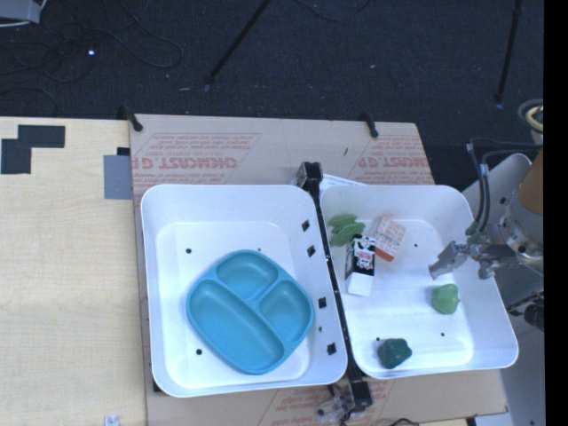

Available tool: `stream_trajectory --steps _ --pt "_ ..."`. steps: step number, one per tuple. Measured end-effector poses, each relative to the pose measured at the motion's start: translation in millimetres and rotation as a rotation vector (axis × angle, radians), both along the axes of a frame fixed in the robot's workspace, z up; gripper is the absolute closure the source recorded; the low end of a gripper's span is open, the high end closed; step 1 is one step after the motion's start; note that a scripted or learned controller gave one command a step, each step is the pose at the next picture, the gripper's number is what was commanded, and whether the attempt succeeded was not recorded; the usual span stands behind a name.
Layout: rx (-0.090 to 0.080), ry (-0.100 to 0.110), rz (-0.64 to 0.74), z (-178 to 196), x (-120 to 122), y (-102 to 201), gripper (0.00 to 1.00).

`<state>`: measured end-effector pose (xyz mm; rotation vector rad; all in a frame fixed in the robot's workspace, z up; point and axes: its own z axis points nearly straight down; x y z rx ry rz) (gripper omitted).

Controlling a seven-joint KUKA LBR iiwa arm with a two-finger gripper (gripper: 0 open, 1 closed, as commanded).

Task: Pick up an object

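Note:
My gripper [461,262] hangs over the right edge of the right bin [484,340], with grey fingers spread apart and nothing between them. Just below it a light green lump [445,298] lies on the bin floor. A dark green object [393,352] sits near the bin's front. A small black and white box [362,267] rests by the divider. Near it lie a red and white packet [387,236] and a green leafy piece [344,230].
The left bin [169,216] holds a blue divided plate [249,311]. A black clip rail [321,256] runs between the bins. Cardboard [222,153] lies under both bins. A pale wooden bench top [62,273] spreads to the left.

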<state>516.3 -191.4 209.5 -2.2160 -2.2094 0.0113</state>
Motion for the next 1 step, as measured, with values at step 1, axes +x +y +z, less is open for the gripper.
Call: stream_trajectory --steps 1 --pt "-0.003 -0.012 0.003 6.2 2.6 0.2 0.0"
